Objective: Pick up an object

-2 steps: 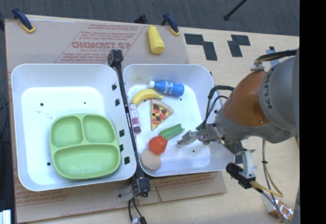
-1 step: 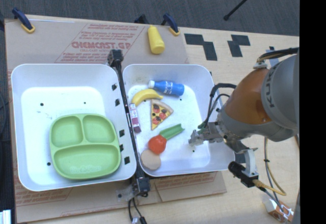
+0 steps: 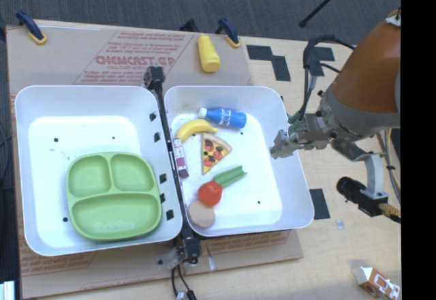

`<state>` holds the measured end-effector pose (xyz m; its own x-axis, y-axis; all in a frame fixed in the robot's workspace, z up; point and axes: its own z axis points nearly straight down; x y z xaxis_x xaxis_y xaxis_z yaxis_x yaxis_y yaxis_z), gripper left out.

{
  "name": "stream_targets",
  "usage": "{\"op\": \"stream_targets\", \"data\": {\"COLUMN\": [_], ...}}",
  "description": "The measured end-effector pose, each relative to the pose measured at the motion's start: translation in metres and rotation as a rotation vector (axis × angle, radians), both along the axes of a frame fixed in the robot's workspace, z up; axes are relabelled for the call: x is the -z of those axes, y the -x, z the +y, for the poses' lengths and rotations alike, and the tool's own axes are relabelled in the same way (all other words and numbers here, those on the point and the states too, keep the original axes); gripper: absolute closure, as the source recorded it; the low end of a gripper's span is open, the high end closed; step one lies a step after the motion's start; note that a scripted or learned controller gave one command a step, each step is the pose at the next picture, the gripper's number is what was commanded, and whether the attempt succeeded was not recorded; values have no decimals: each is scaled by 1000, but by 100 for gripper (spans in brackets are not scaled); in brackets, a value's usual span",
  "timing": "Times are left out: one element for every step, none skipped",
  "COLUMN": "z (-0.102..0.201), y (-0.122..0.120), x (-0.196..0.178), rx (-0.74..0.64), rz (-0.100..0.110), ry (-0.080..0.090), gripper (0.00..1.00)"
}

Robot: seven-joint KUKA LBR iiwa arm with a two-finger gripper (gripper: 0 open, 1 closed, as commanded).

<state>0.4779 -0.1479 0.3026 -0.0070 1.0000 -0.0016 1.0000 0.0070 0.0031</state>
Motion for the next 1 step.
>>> {"op": "stream_targets", "data": {"z": [-47], "y": [-17], "x": [112], "rx": [1], "rz": [7], "ry": [-2], "gripper": [100]}}
